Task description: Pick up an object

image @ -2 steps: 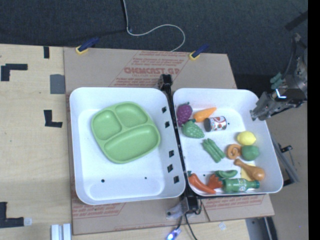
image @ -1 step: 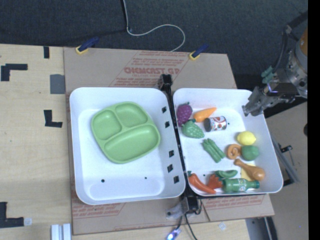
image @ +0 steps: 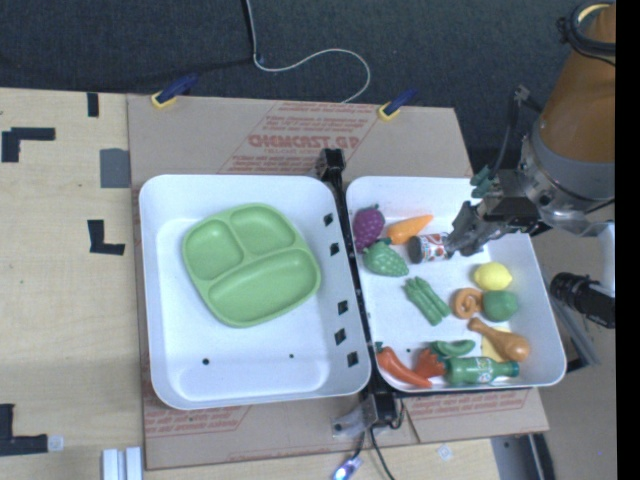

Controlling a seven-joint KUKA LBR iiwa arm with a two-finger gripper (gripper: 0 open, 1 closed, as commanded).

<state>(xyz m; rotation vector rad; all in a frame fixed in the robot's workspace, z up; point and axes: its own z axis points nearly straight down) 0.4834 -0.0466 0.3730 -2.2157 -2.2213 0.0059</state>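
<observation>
Camera view from above gives me the right bin (image: 520, 268) full of toy food: grapes (image: 368, 225), a carrot (image: 410, 229) and a small bottle (image: 428, 249) near its far edge, a lemon (image: 492, 276) and a lime (image: 500, 305) by the right wall, green beans (image: 427, 300) mid-bin, a green bottle (image: 480, 371) along the near edge. My gripper (image: 467, 236) hangs just right of the small bottle; I cannot tell how its jaws stand. A green plate (image: 252, 263) lies in the left bin (image: 165, 268).

Hand (image: 466, 234) low, apparently angled leftward
</observation>
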